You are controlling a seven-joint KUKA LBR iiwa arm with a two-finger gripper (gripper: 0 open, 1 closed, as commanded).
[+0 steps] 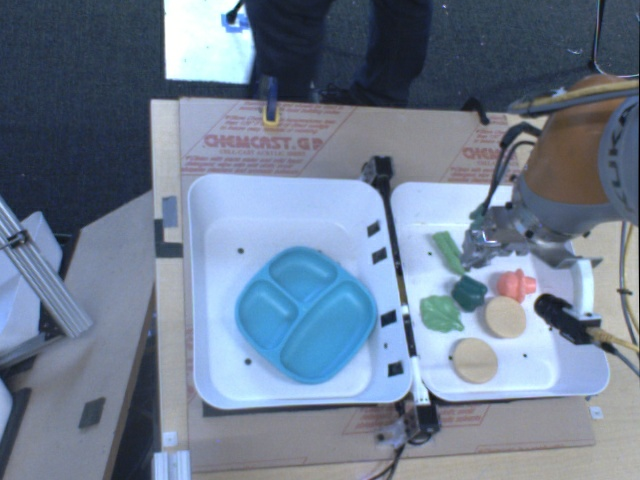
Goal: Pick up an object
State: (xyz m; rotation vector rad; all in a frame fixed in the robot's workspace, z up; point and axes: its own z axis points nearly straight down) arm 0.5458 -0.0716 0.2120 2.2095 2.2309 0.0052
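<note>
Likely target: a small dark teal plastic toy piece [468, 292] lies in the right-hand shallow white bin [575, 376], nearest below the gripper, so it looks the readiest thing to take.
Neighbours: a long green plastic pod-shaped piece [447, 250] lies just up and left of it; a lighter green leafy toy [439, 312] sits just beside it on the left; a pink-orange plastic toy [516, 284] and a tan round disc [505, 318] lie close on its right; a second tan round disc [475, 360] rests nearer the front wall. They are crowded, so a grasp risks nudging the others.
Gripper: the metal two-finger gripper [482, 245] hangs low over this cluster, above the teal piece; whether its fingers are apart or together cannot be told, and nothing is seen between them.
Arm: the grey arm with the orange band [575, 163] reaches in from the right, bent down toward the bin.
Other bin: the left-hand shallow white bin [225, 218] bears a blue plastic divided plate [305, 313], well apart from the toys.
Stage: judged as an approach, with no object lifted yet.
</note>
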